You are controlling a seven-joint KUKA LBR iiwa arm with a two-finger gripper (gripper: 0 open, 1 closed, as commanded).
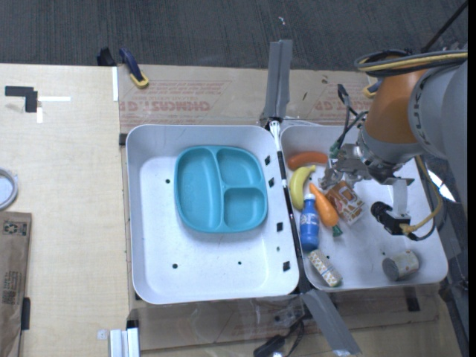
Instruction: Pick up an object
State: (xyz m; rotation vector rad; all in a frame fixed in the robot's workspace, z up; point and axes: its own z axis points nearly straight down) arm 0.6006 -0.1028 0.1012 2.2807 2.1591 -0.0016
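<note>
Grey and orange-banded, the arm [416,117] hangs its gripper [343,171] over the right bin [372,270], finger state impossible to tell, just above a brown snack packet [346,201] beside the carrot [324,207], banana [299,184] and blue bottle [309,229].

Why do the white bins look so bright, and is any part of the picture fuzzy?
In the camera view, even overhead light washes out the left bin and right bin, with only soft shadows under the blue plate; the banana and carrot stay crisp; the gripper is cluttered with cables and hard to read; the arm at the frame's edge looks slightly soft.
</note>
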